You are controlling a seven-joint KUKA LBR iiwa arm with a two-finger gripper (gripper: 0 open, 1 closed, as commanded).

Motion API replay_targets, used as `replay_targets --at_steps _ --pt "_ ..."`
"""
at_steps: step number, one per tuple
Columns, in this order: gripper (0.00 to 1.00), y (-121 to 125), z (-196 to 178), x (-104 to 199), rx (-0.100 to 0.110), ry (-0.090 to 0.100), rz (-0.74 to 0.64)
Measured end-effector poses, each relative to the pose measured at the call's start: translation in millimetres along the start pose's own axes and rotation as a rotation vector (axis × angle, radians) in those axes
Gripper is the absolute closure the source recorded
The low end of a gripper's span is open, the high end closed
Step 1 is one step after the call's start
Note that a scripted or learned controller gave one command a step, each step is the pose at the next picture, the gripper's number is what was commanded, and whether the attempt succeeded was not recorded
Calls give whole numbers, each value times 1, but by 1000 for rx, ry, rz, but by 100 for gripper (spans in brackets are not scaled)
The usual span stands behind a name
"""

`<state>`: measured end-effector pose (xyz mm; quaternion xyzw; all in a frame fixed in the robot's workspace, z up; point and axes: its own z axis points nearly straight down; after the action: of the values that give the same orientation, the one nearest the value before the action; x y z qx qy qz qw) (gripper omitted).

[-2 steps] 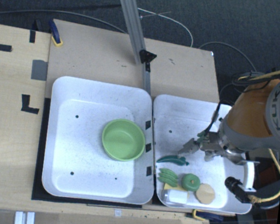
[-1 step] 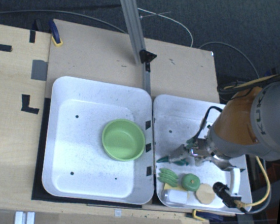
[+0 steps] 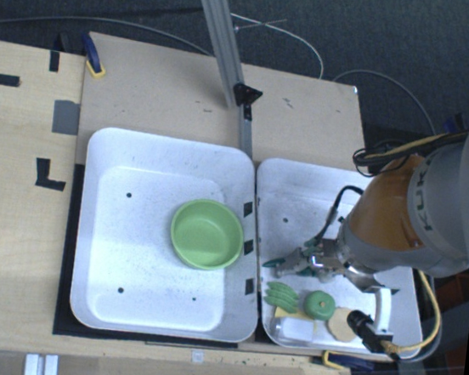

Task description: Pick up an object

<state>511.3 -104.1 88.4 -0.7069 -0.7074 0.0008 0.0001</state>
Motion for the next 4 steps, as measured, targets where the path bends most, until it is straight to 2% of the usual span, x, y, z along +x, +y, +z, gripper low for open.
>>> replay_targets --at_steps 1,3,4 --pt "100 0 -11 1 3 3 -1" --pt "100 2 -136 1 -6 0 -1" --pt "100 3 -176 1 -5 0 -1"
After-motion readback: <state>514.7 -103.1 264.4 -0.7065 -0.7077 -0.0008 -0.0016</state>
